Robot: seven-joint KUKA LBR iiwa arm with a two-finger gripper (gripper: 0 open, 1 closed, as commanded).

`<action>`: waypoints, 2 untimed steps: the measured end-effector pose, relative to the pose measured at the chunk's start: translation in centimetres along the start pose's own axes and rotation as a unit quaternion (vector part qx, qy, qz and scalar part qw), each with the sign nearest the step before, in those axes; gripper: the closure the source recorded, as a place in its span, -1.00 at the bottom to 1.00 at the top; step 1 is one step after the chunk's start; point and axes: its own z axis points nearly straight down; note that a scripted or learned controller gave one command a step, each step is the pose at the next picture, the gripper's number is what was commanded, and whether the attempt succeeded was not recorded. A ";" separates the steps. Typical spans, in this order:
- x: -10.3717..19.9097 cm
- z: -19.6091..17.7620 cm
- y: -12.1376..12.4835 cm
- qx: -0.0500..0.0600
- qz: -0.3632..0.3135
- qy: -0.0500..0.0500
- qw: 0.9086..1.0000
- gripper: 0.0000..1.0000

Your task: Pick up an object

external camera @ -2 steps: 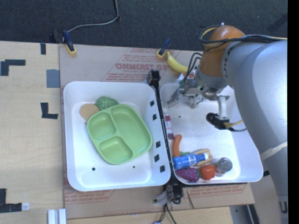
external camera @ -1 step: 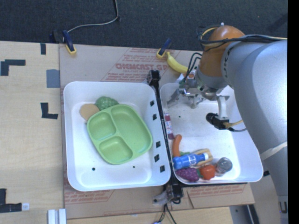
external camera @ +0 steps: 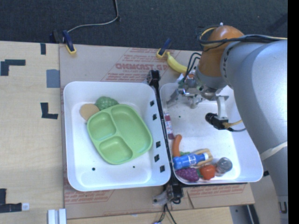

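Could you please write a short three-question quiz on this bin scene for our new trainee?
1. True or false: the green divided tray lies in the left bin.
2. Where in the right bin are the small items, such as the blue bottle and the purple grapes, gathered? A) far end B) near end C) spread evenly
3. Fill in: the gripper is above the ____ end of the right bin.

Key:
1. True
2. B, at the near end, with the carrot lying just beyond them by the divider.
3. far
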 end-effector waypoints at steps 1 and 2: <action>-0.6 0.0 0.0 0.000 0.000 0.001 1.000 -1.00; 0.0 0.0 0.0 0.000 0.000 0.000 1.000 -1.00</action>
